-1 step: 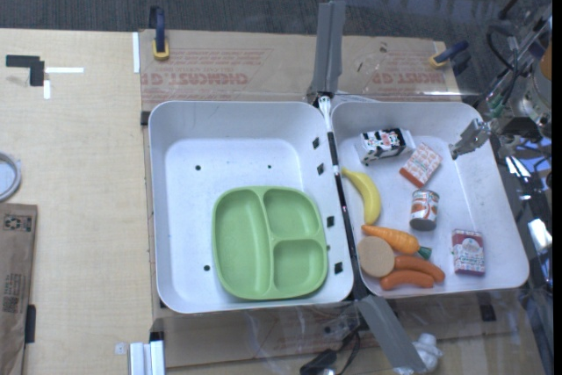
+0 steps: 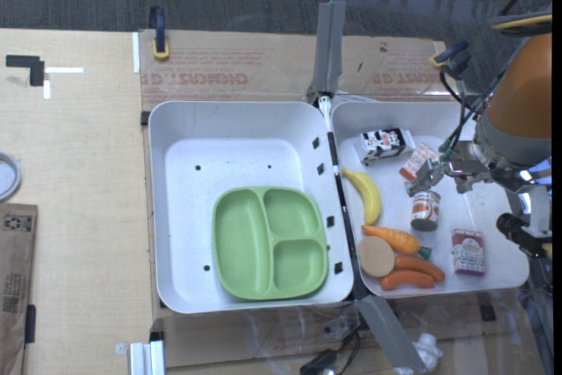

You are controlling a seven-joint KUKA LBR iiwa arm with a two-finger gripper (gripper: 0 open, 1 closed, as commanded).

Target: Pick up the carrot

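End effector (image 2: 430, 189), grip state unclear, hovers just above-right of the carrot (image 2: 392, 236).

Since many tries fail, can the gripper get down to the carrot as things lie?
Probably yes. The carrot lies uncovered in the right bin, open from above. But a round tan disc touches its end and another carrot lies beside it, so finger room looks tight.

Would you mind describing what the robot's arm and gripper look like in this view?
The arm is a rounded grey body with a broad orange band above the wrist. Thin black cables loop along its left side. Below the wrist sits a silvery-grey metal gripper of blocky parts with darker fittings, small beside the bulky arm. No lettering or markings can be made out on either.
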